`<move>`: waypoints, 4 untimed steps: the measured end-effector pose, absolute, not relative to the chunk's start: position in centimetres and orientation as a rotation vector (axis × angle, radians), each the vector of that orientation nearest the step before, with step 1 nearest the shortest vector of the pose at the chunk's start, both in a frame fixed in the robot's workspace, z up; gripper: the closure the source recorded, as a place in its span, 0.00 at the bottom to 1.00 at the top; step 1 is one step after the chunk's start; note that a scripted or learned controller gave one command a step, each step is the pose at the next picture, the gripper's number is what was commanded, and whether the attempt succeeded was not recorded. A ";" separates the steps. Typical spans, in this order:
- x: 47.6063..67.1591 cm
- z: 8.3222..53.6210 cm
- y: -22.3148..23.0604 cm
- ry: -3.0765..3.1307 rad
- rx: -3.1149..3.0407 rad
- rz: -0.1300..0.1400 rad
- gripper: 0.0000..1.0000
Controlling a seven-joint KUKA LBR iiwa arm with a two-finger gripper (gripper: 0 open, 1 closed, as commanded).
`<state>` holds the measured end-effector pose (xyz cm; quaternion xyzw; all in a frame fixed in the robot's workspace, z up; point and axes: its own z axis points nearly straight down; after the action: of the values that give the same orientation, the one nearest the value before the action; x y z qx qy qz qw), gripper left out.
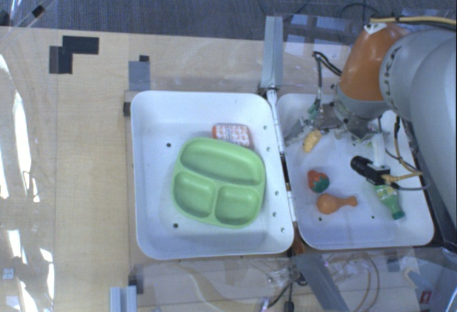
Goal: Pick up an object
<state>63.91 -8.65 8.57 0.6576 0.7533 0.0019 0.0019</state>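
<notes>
My hand hung low over the right bin on the table, at the end of my grey arm with its orange band. I could not tell whether the hand was released or clenched, since the wrist hid that from above, and nothing could be seen held in it.

The likeliest thing to pick up was a small yellow piece. It lay just beside my hand, on the side toward the left bin and near the wall between the two bins. I could not tell whether my hand touched it.

A red-and-green piece lay a little farther from my hand, and an orange drumstick-shaped toy lay beyond that. A green bottle-shaped piece lay apart on the other side. A green divided tray and a red-and-white packet sat well away from my hand in the left bin.

To do this step well, I judged I should centre my hand squarely over the yellow piece before dropping and close across its narrow width. I should also stay clear of the bin wall, because a sideways nudge could push the piece against it. After that, a slow, straight lift seemed safest, as a small rounded piece could slip.
</notes>
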 end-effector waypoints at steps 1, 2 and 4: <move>54.9 8.7 -10.0 2.213 2.223 0.007 0.00; 55.3 9.9 -9.8 2.211 2.218 0.019 1.00; 54.5 20.9 -0.4 2.426 1.992 0.004 1.00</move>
<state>54.51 -0.36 20.87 0.6345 0.7729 0.0013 0.0013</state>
